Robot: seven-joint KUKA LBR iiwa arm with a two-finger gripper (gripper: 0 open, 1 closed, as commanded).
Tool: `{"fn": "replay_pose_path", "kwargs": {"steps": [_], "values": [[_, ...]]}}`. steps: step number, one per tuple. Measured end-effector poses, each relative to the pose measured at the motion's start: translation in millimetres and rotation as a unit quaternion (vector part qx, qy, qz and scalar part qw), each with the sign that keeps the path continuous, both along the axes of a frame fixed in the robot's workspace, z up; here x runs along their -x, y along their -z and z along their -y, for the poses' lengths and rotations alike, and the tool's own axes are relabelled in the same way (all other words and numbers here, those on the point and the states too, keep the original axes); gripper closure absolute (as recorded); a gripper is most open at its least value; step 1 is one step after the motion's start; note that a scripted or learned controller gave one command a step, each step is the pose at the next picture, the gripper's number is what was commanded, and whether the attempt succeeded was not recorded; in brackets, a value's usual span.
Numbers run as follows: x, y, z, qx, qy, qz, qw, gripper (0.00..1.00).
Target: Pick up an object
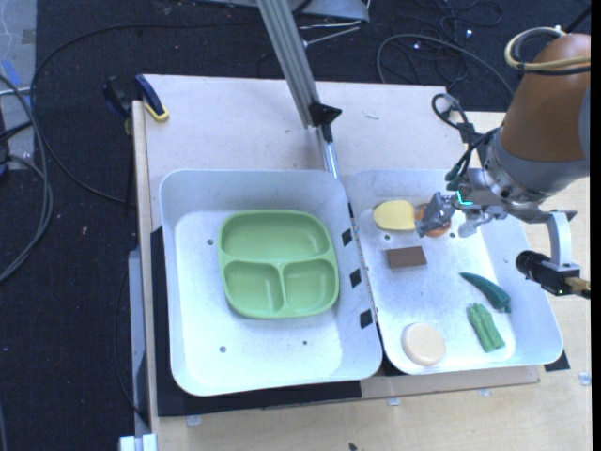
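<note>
The gripper [438, 216] sits low in the right bin [535, 332], its tip over a small orange-brown item (too blurred to tell whether it is gripped or how the tip is set). A yellow piece [394, 215] lies just at its 9 o'clock, a brown block [406, 257] at 7, green pepper [488, 289] and beans [485, 327] at 4, a cream disc [423, 343] at 6. The green tray [279, 261] lies in the left bin [188, 346].

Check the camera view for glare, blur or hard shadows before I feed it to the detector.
Camera view: lighting is even and soft, with only faint shadows under the green tray and beside the brown block. The white bins look bright but keep their speckle. The hand is small and slightly smeared. The floor cables are dark and low-contrast.
</note>
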State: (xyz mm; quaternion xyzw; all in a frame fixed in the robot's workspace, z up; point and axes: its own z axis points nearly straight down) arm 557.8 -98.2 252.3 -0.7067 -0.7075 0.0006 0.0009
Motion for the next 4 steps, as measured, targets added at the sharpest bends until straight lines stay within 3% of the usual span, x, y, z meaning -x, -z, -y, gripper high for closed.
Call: {"fn": "replay_pose_path", "kwargs": {"steps": [1, 4], "values": [[-0.4, -0.6, 0.1, 0.0001, 0.0, 0.001, 1.0, 0.0], [-1.0, 155.4, 2.9, 0.0002, 0.002, -0.002, 1.0, 0.0]]}}
